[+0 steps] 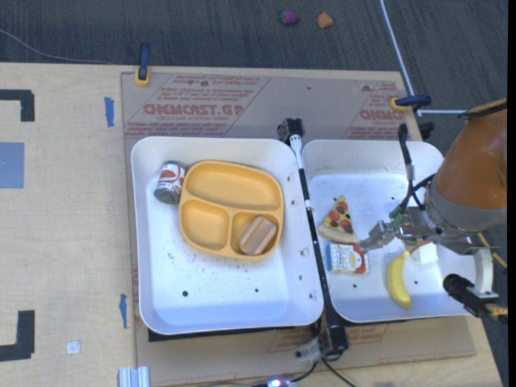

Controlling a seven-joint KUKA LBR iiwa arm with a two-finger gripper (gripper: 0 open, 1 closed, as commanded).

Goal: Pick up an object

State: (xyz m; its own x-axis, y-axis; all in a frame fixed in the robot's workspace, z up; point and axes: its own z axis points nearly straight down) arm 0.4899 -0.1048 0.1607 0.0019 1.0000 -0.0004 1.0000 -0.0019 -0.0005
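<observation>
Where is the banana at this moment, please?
The banana lies in the right bin, near its front edge, to the right of the small carton and just below the tool.

Bins: 2 shallow white, left bin [153, 297] and right bin [371, 156].

Left bin contents: 1 yellow three-compartment tray [211, 185]; 1 small can [168, 183] touching the tray at its 9 o'clock; 1 tan bread-like piece [257, 235] in the tray's 5 o'clock compartment.

Right bin contents: 1 toy pizza slice [339, 220]; 1 small carton [347, 258] at its 6 o'clock; 1 banana [397, 280].

Floor, 12 o'clock of bench: 2 small objects, 1 purple [289, 18], 1 orange [324, 21].
</observation>
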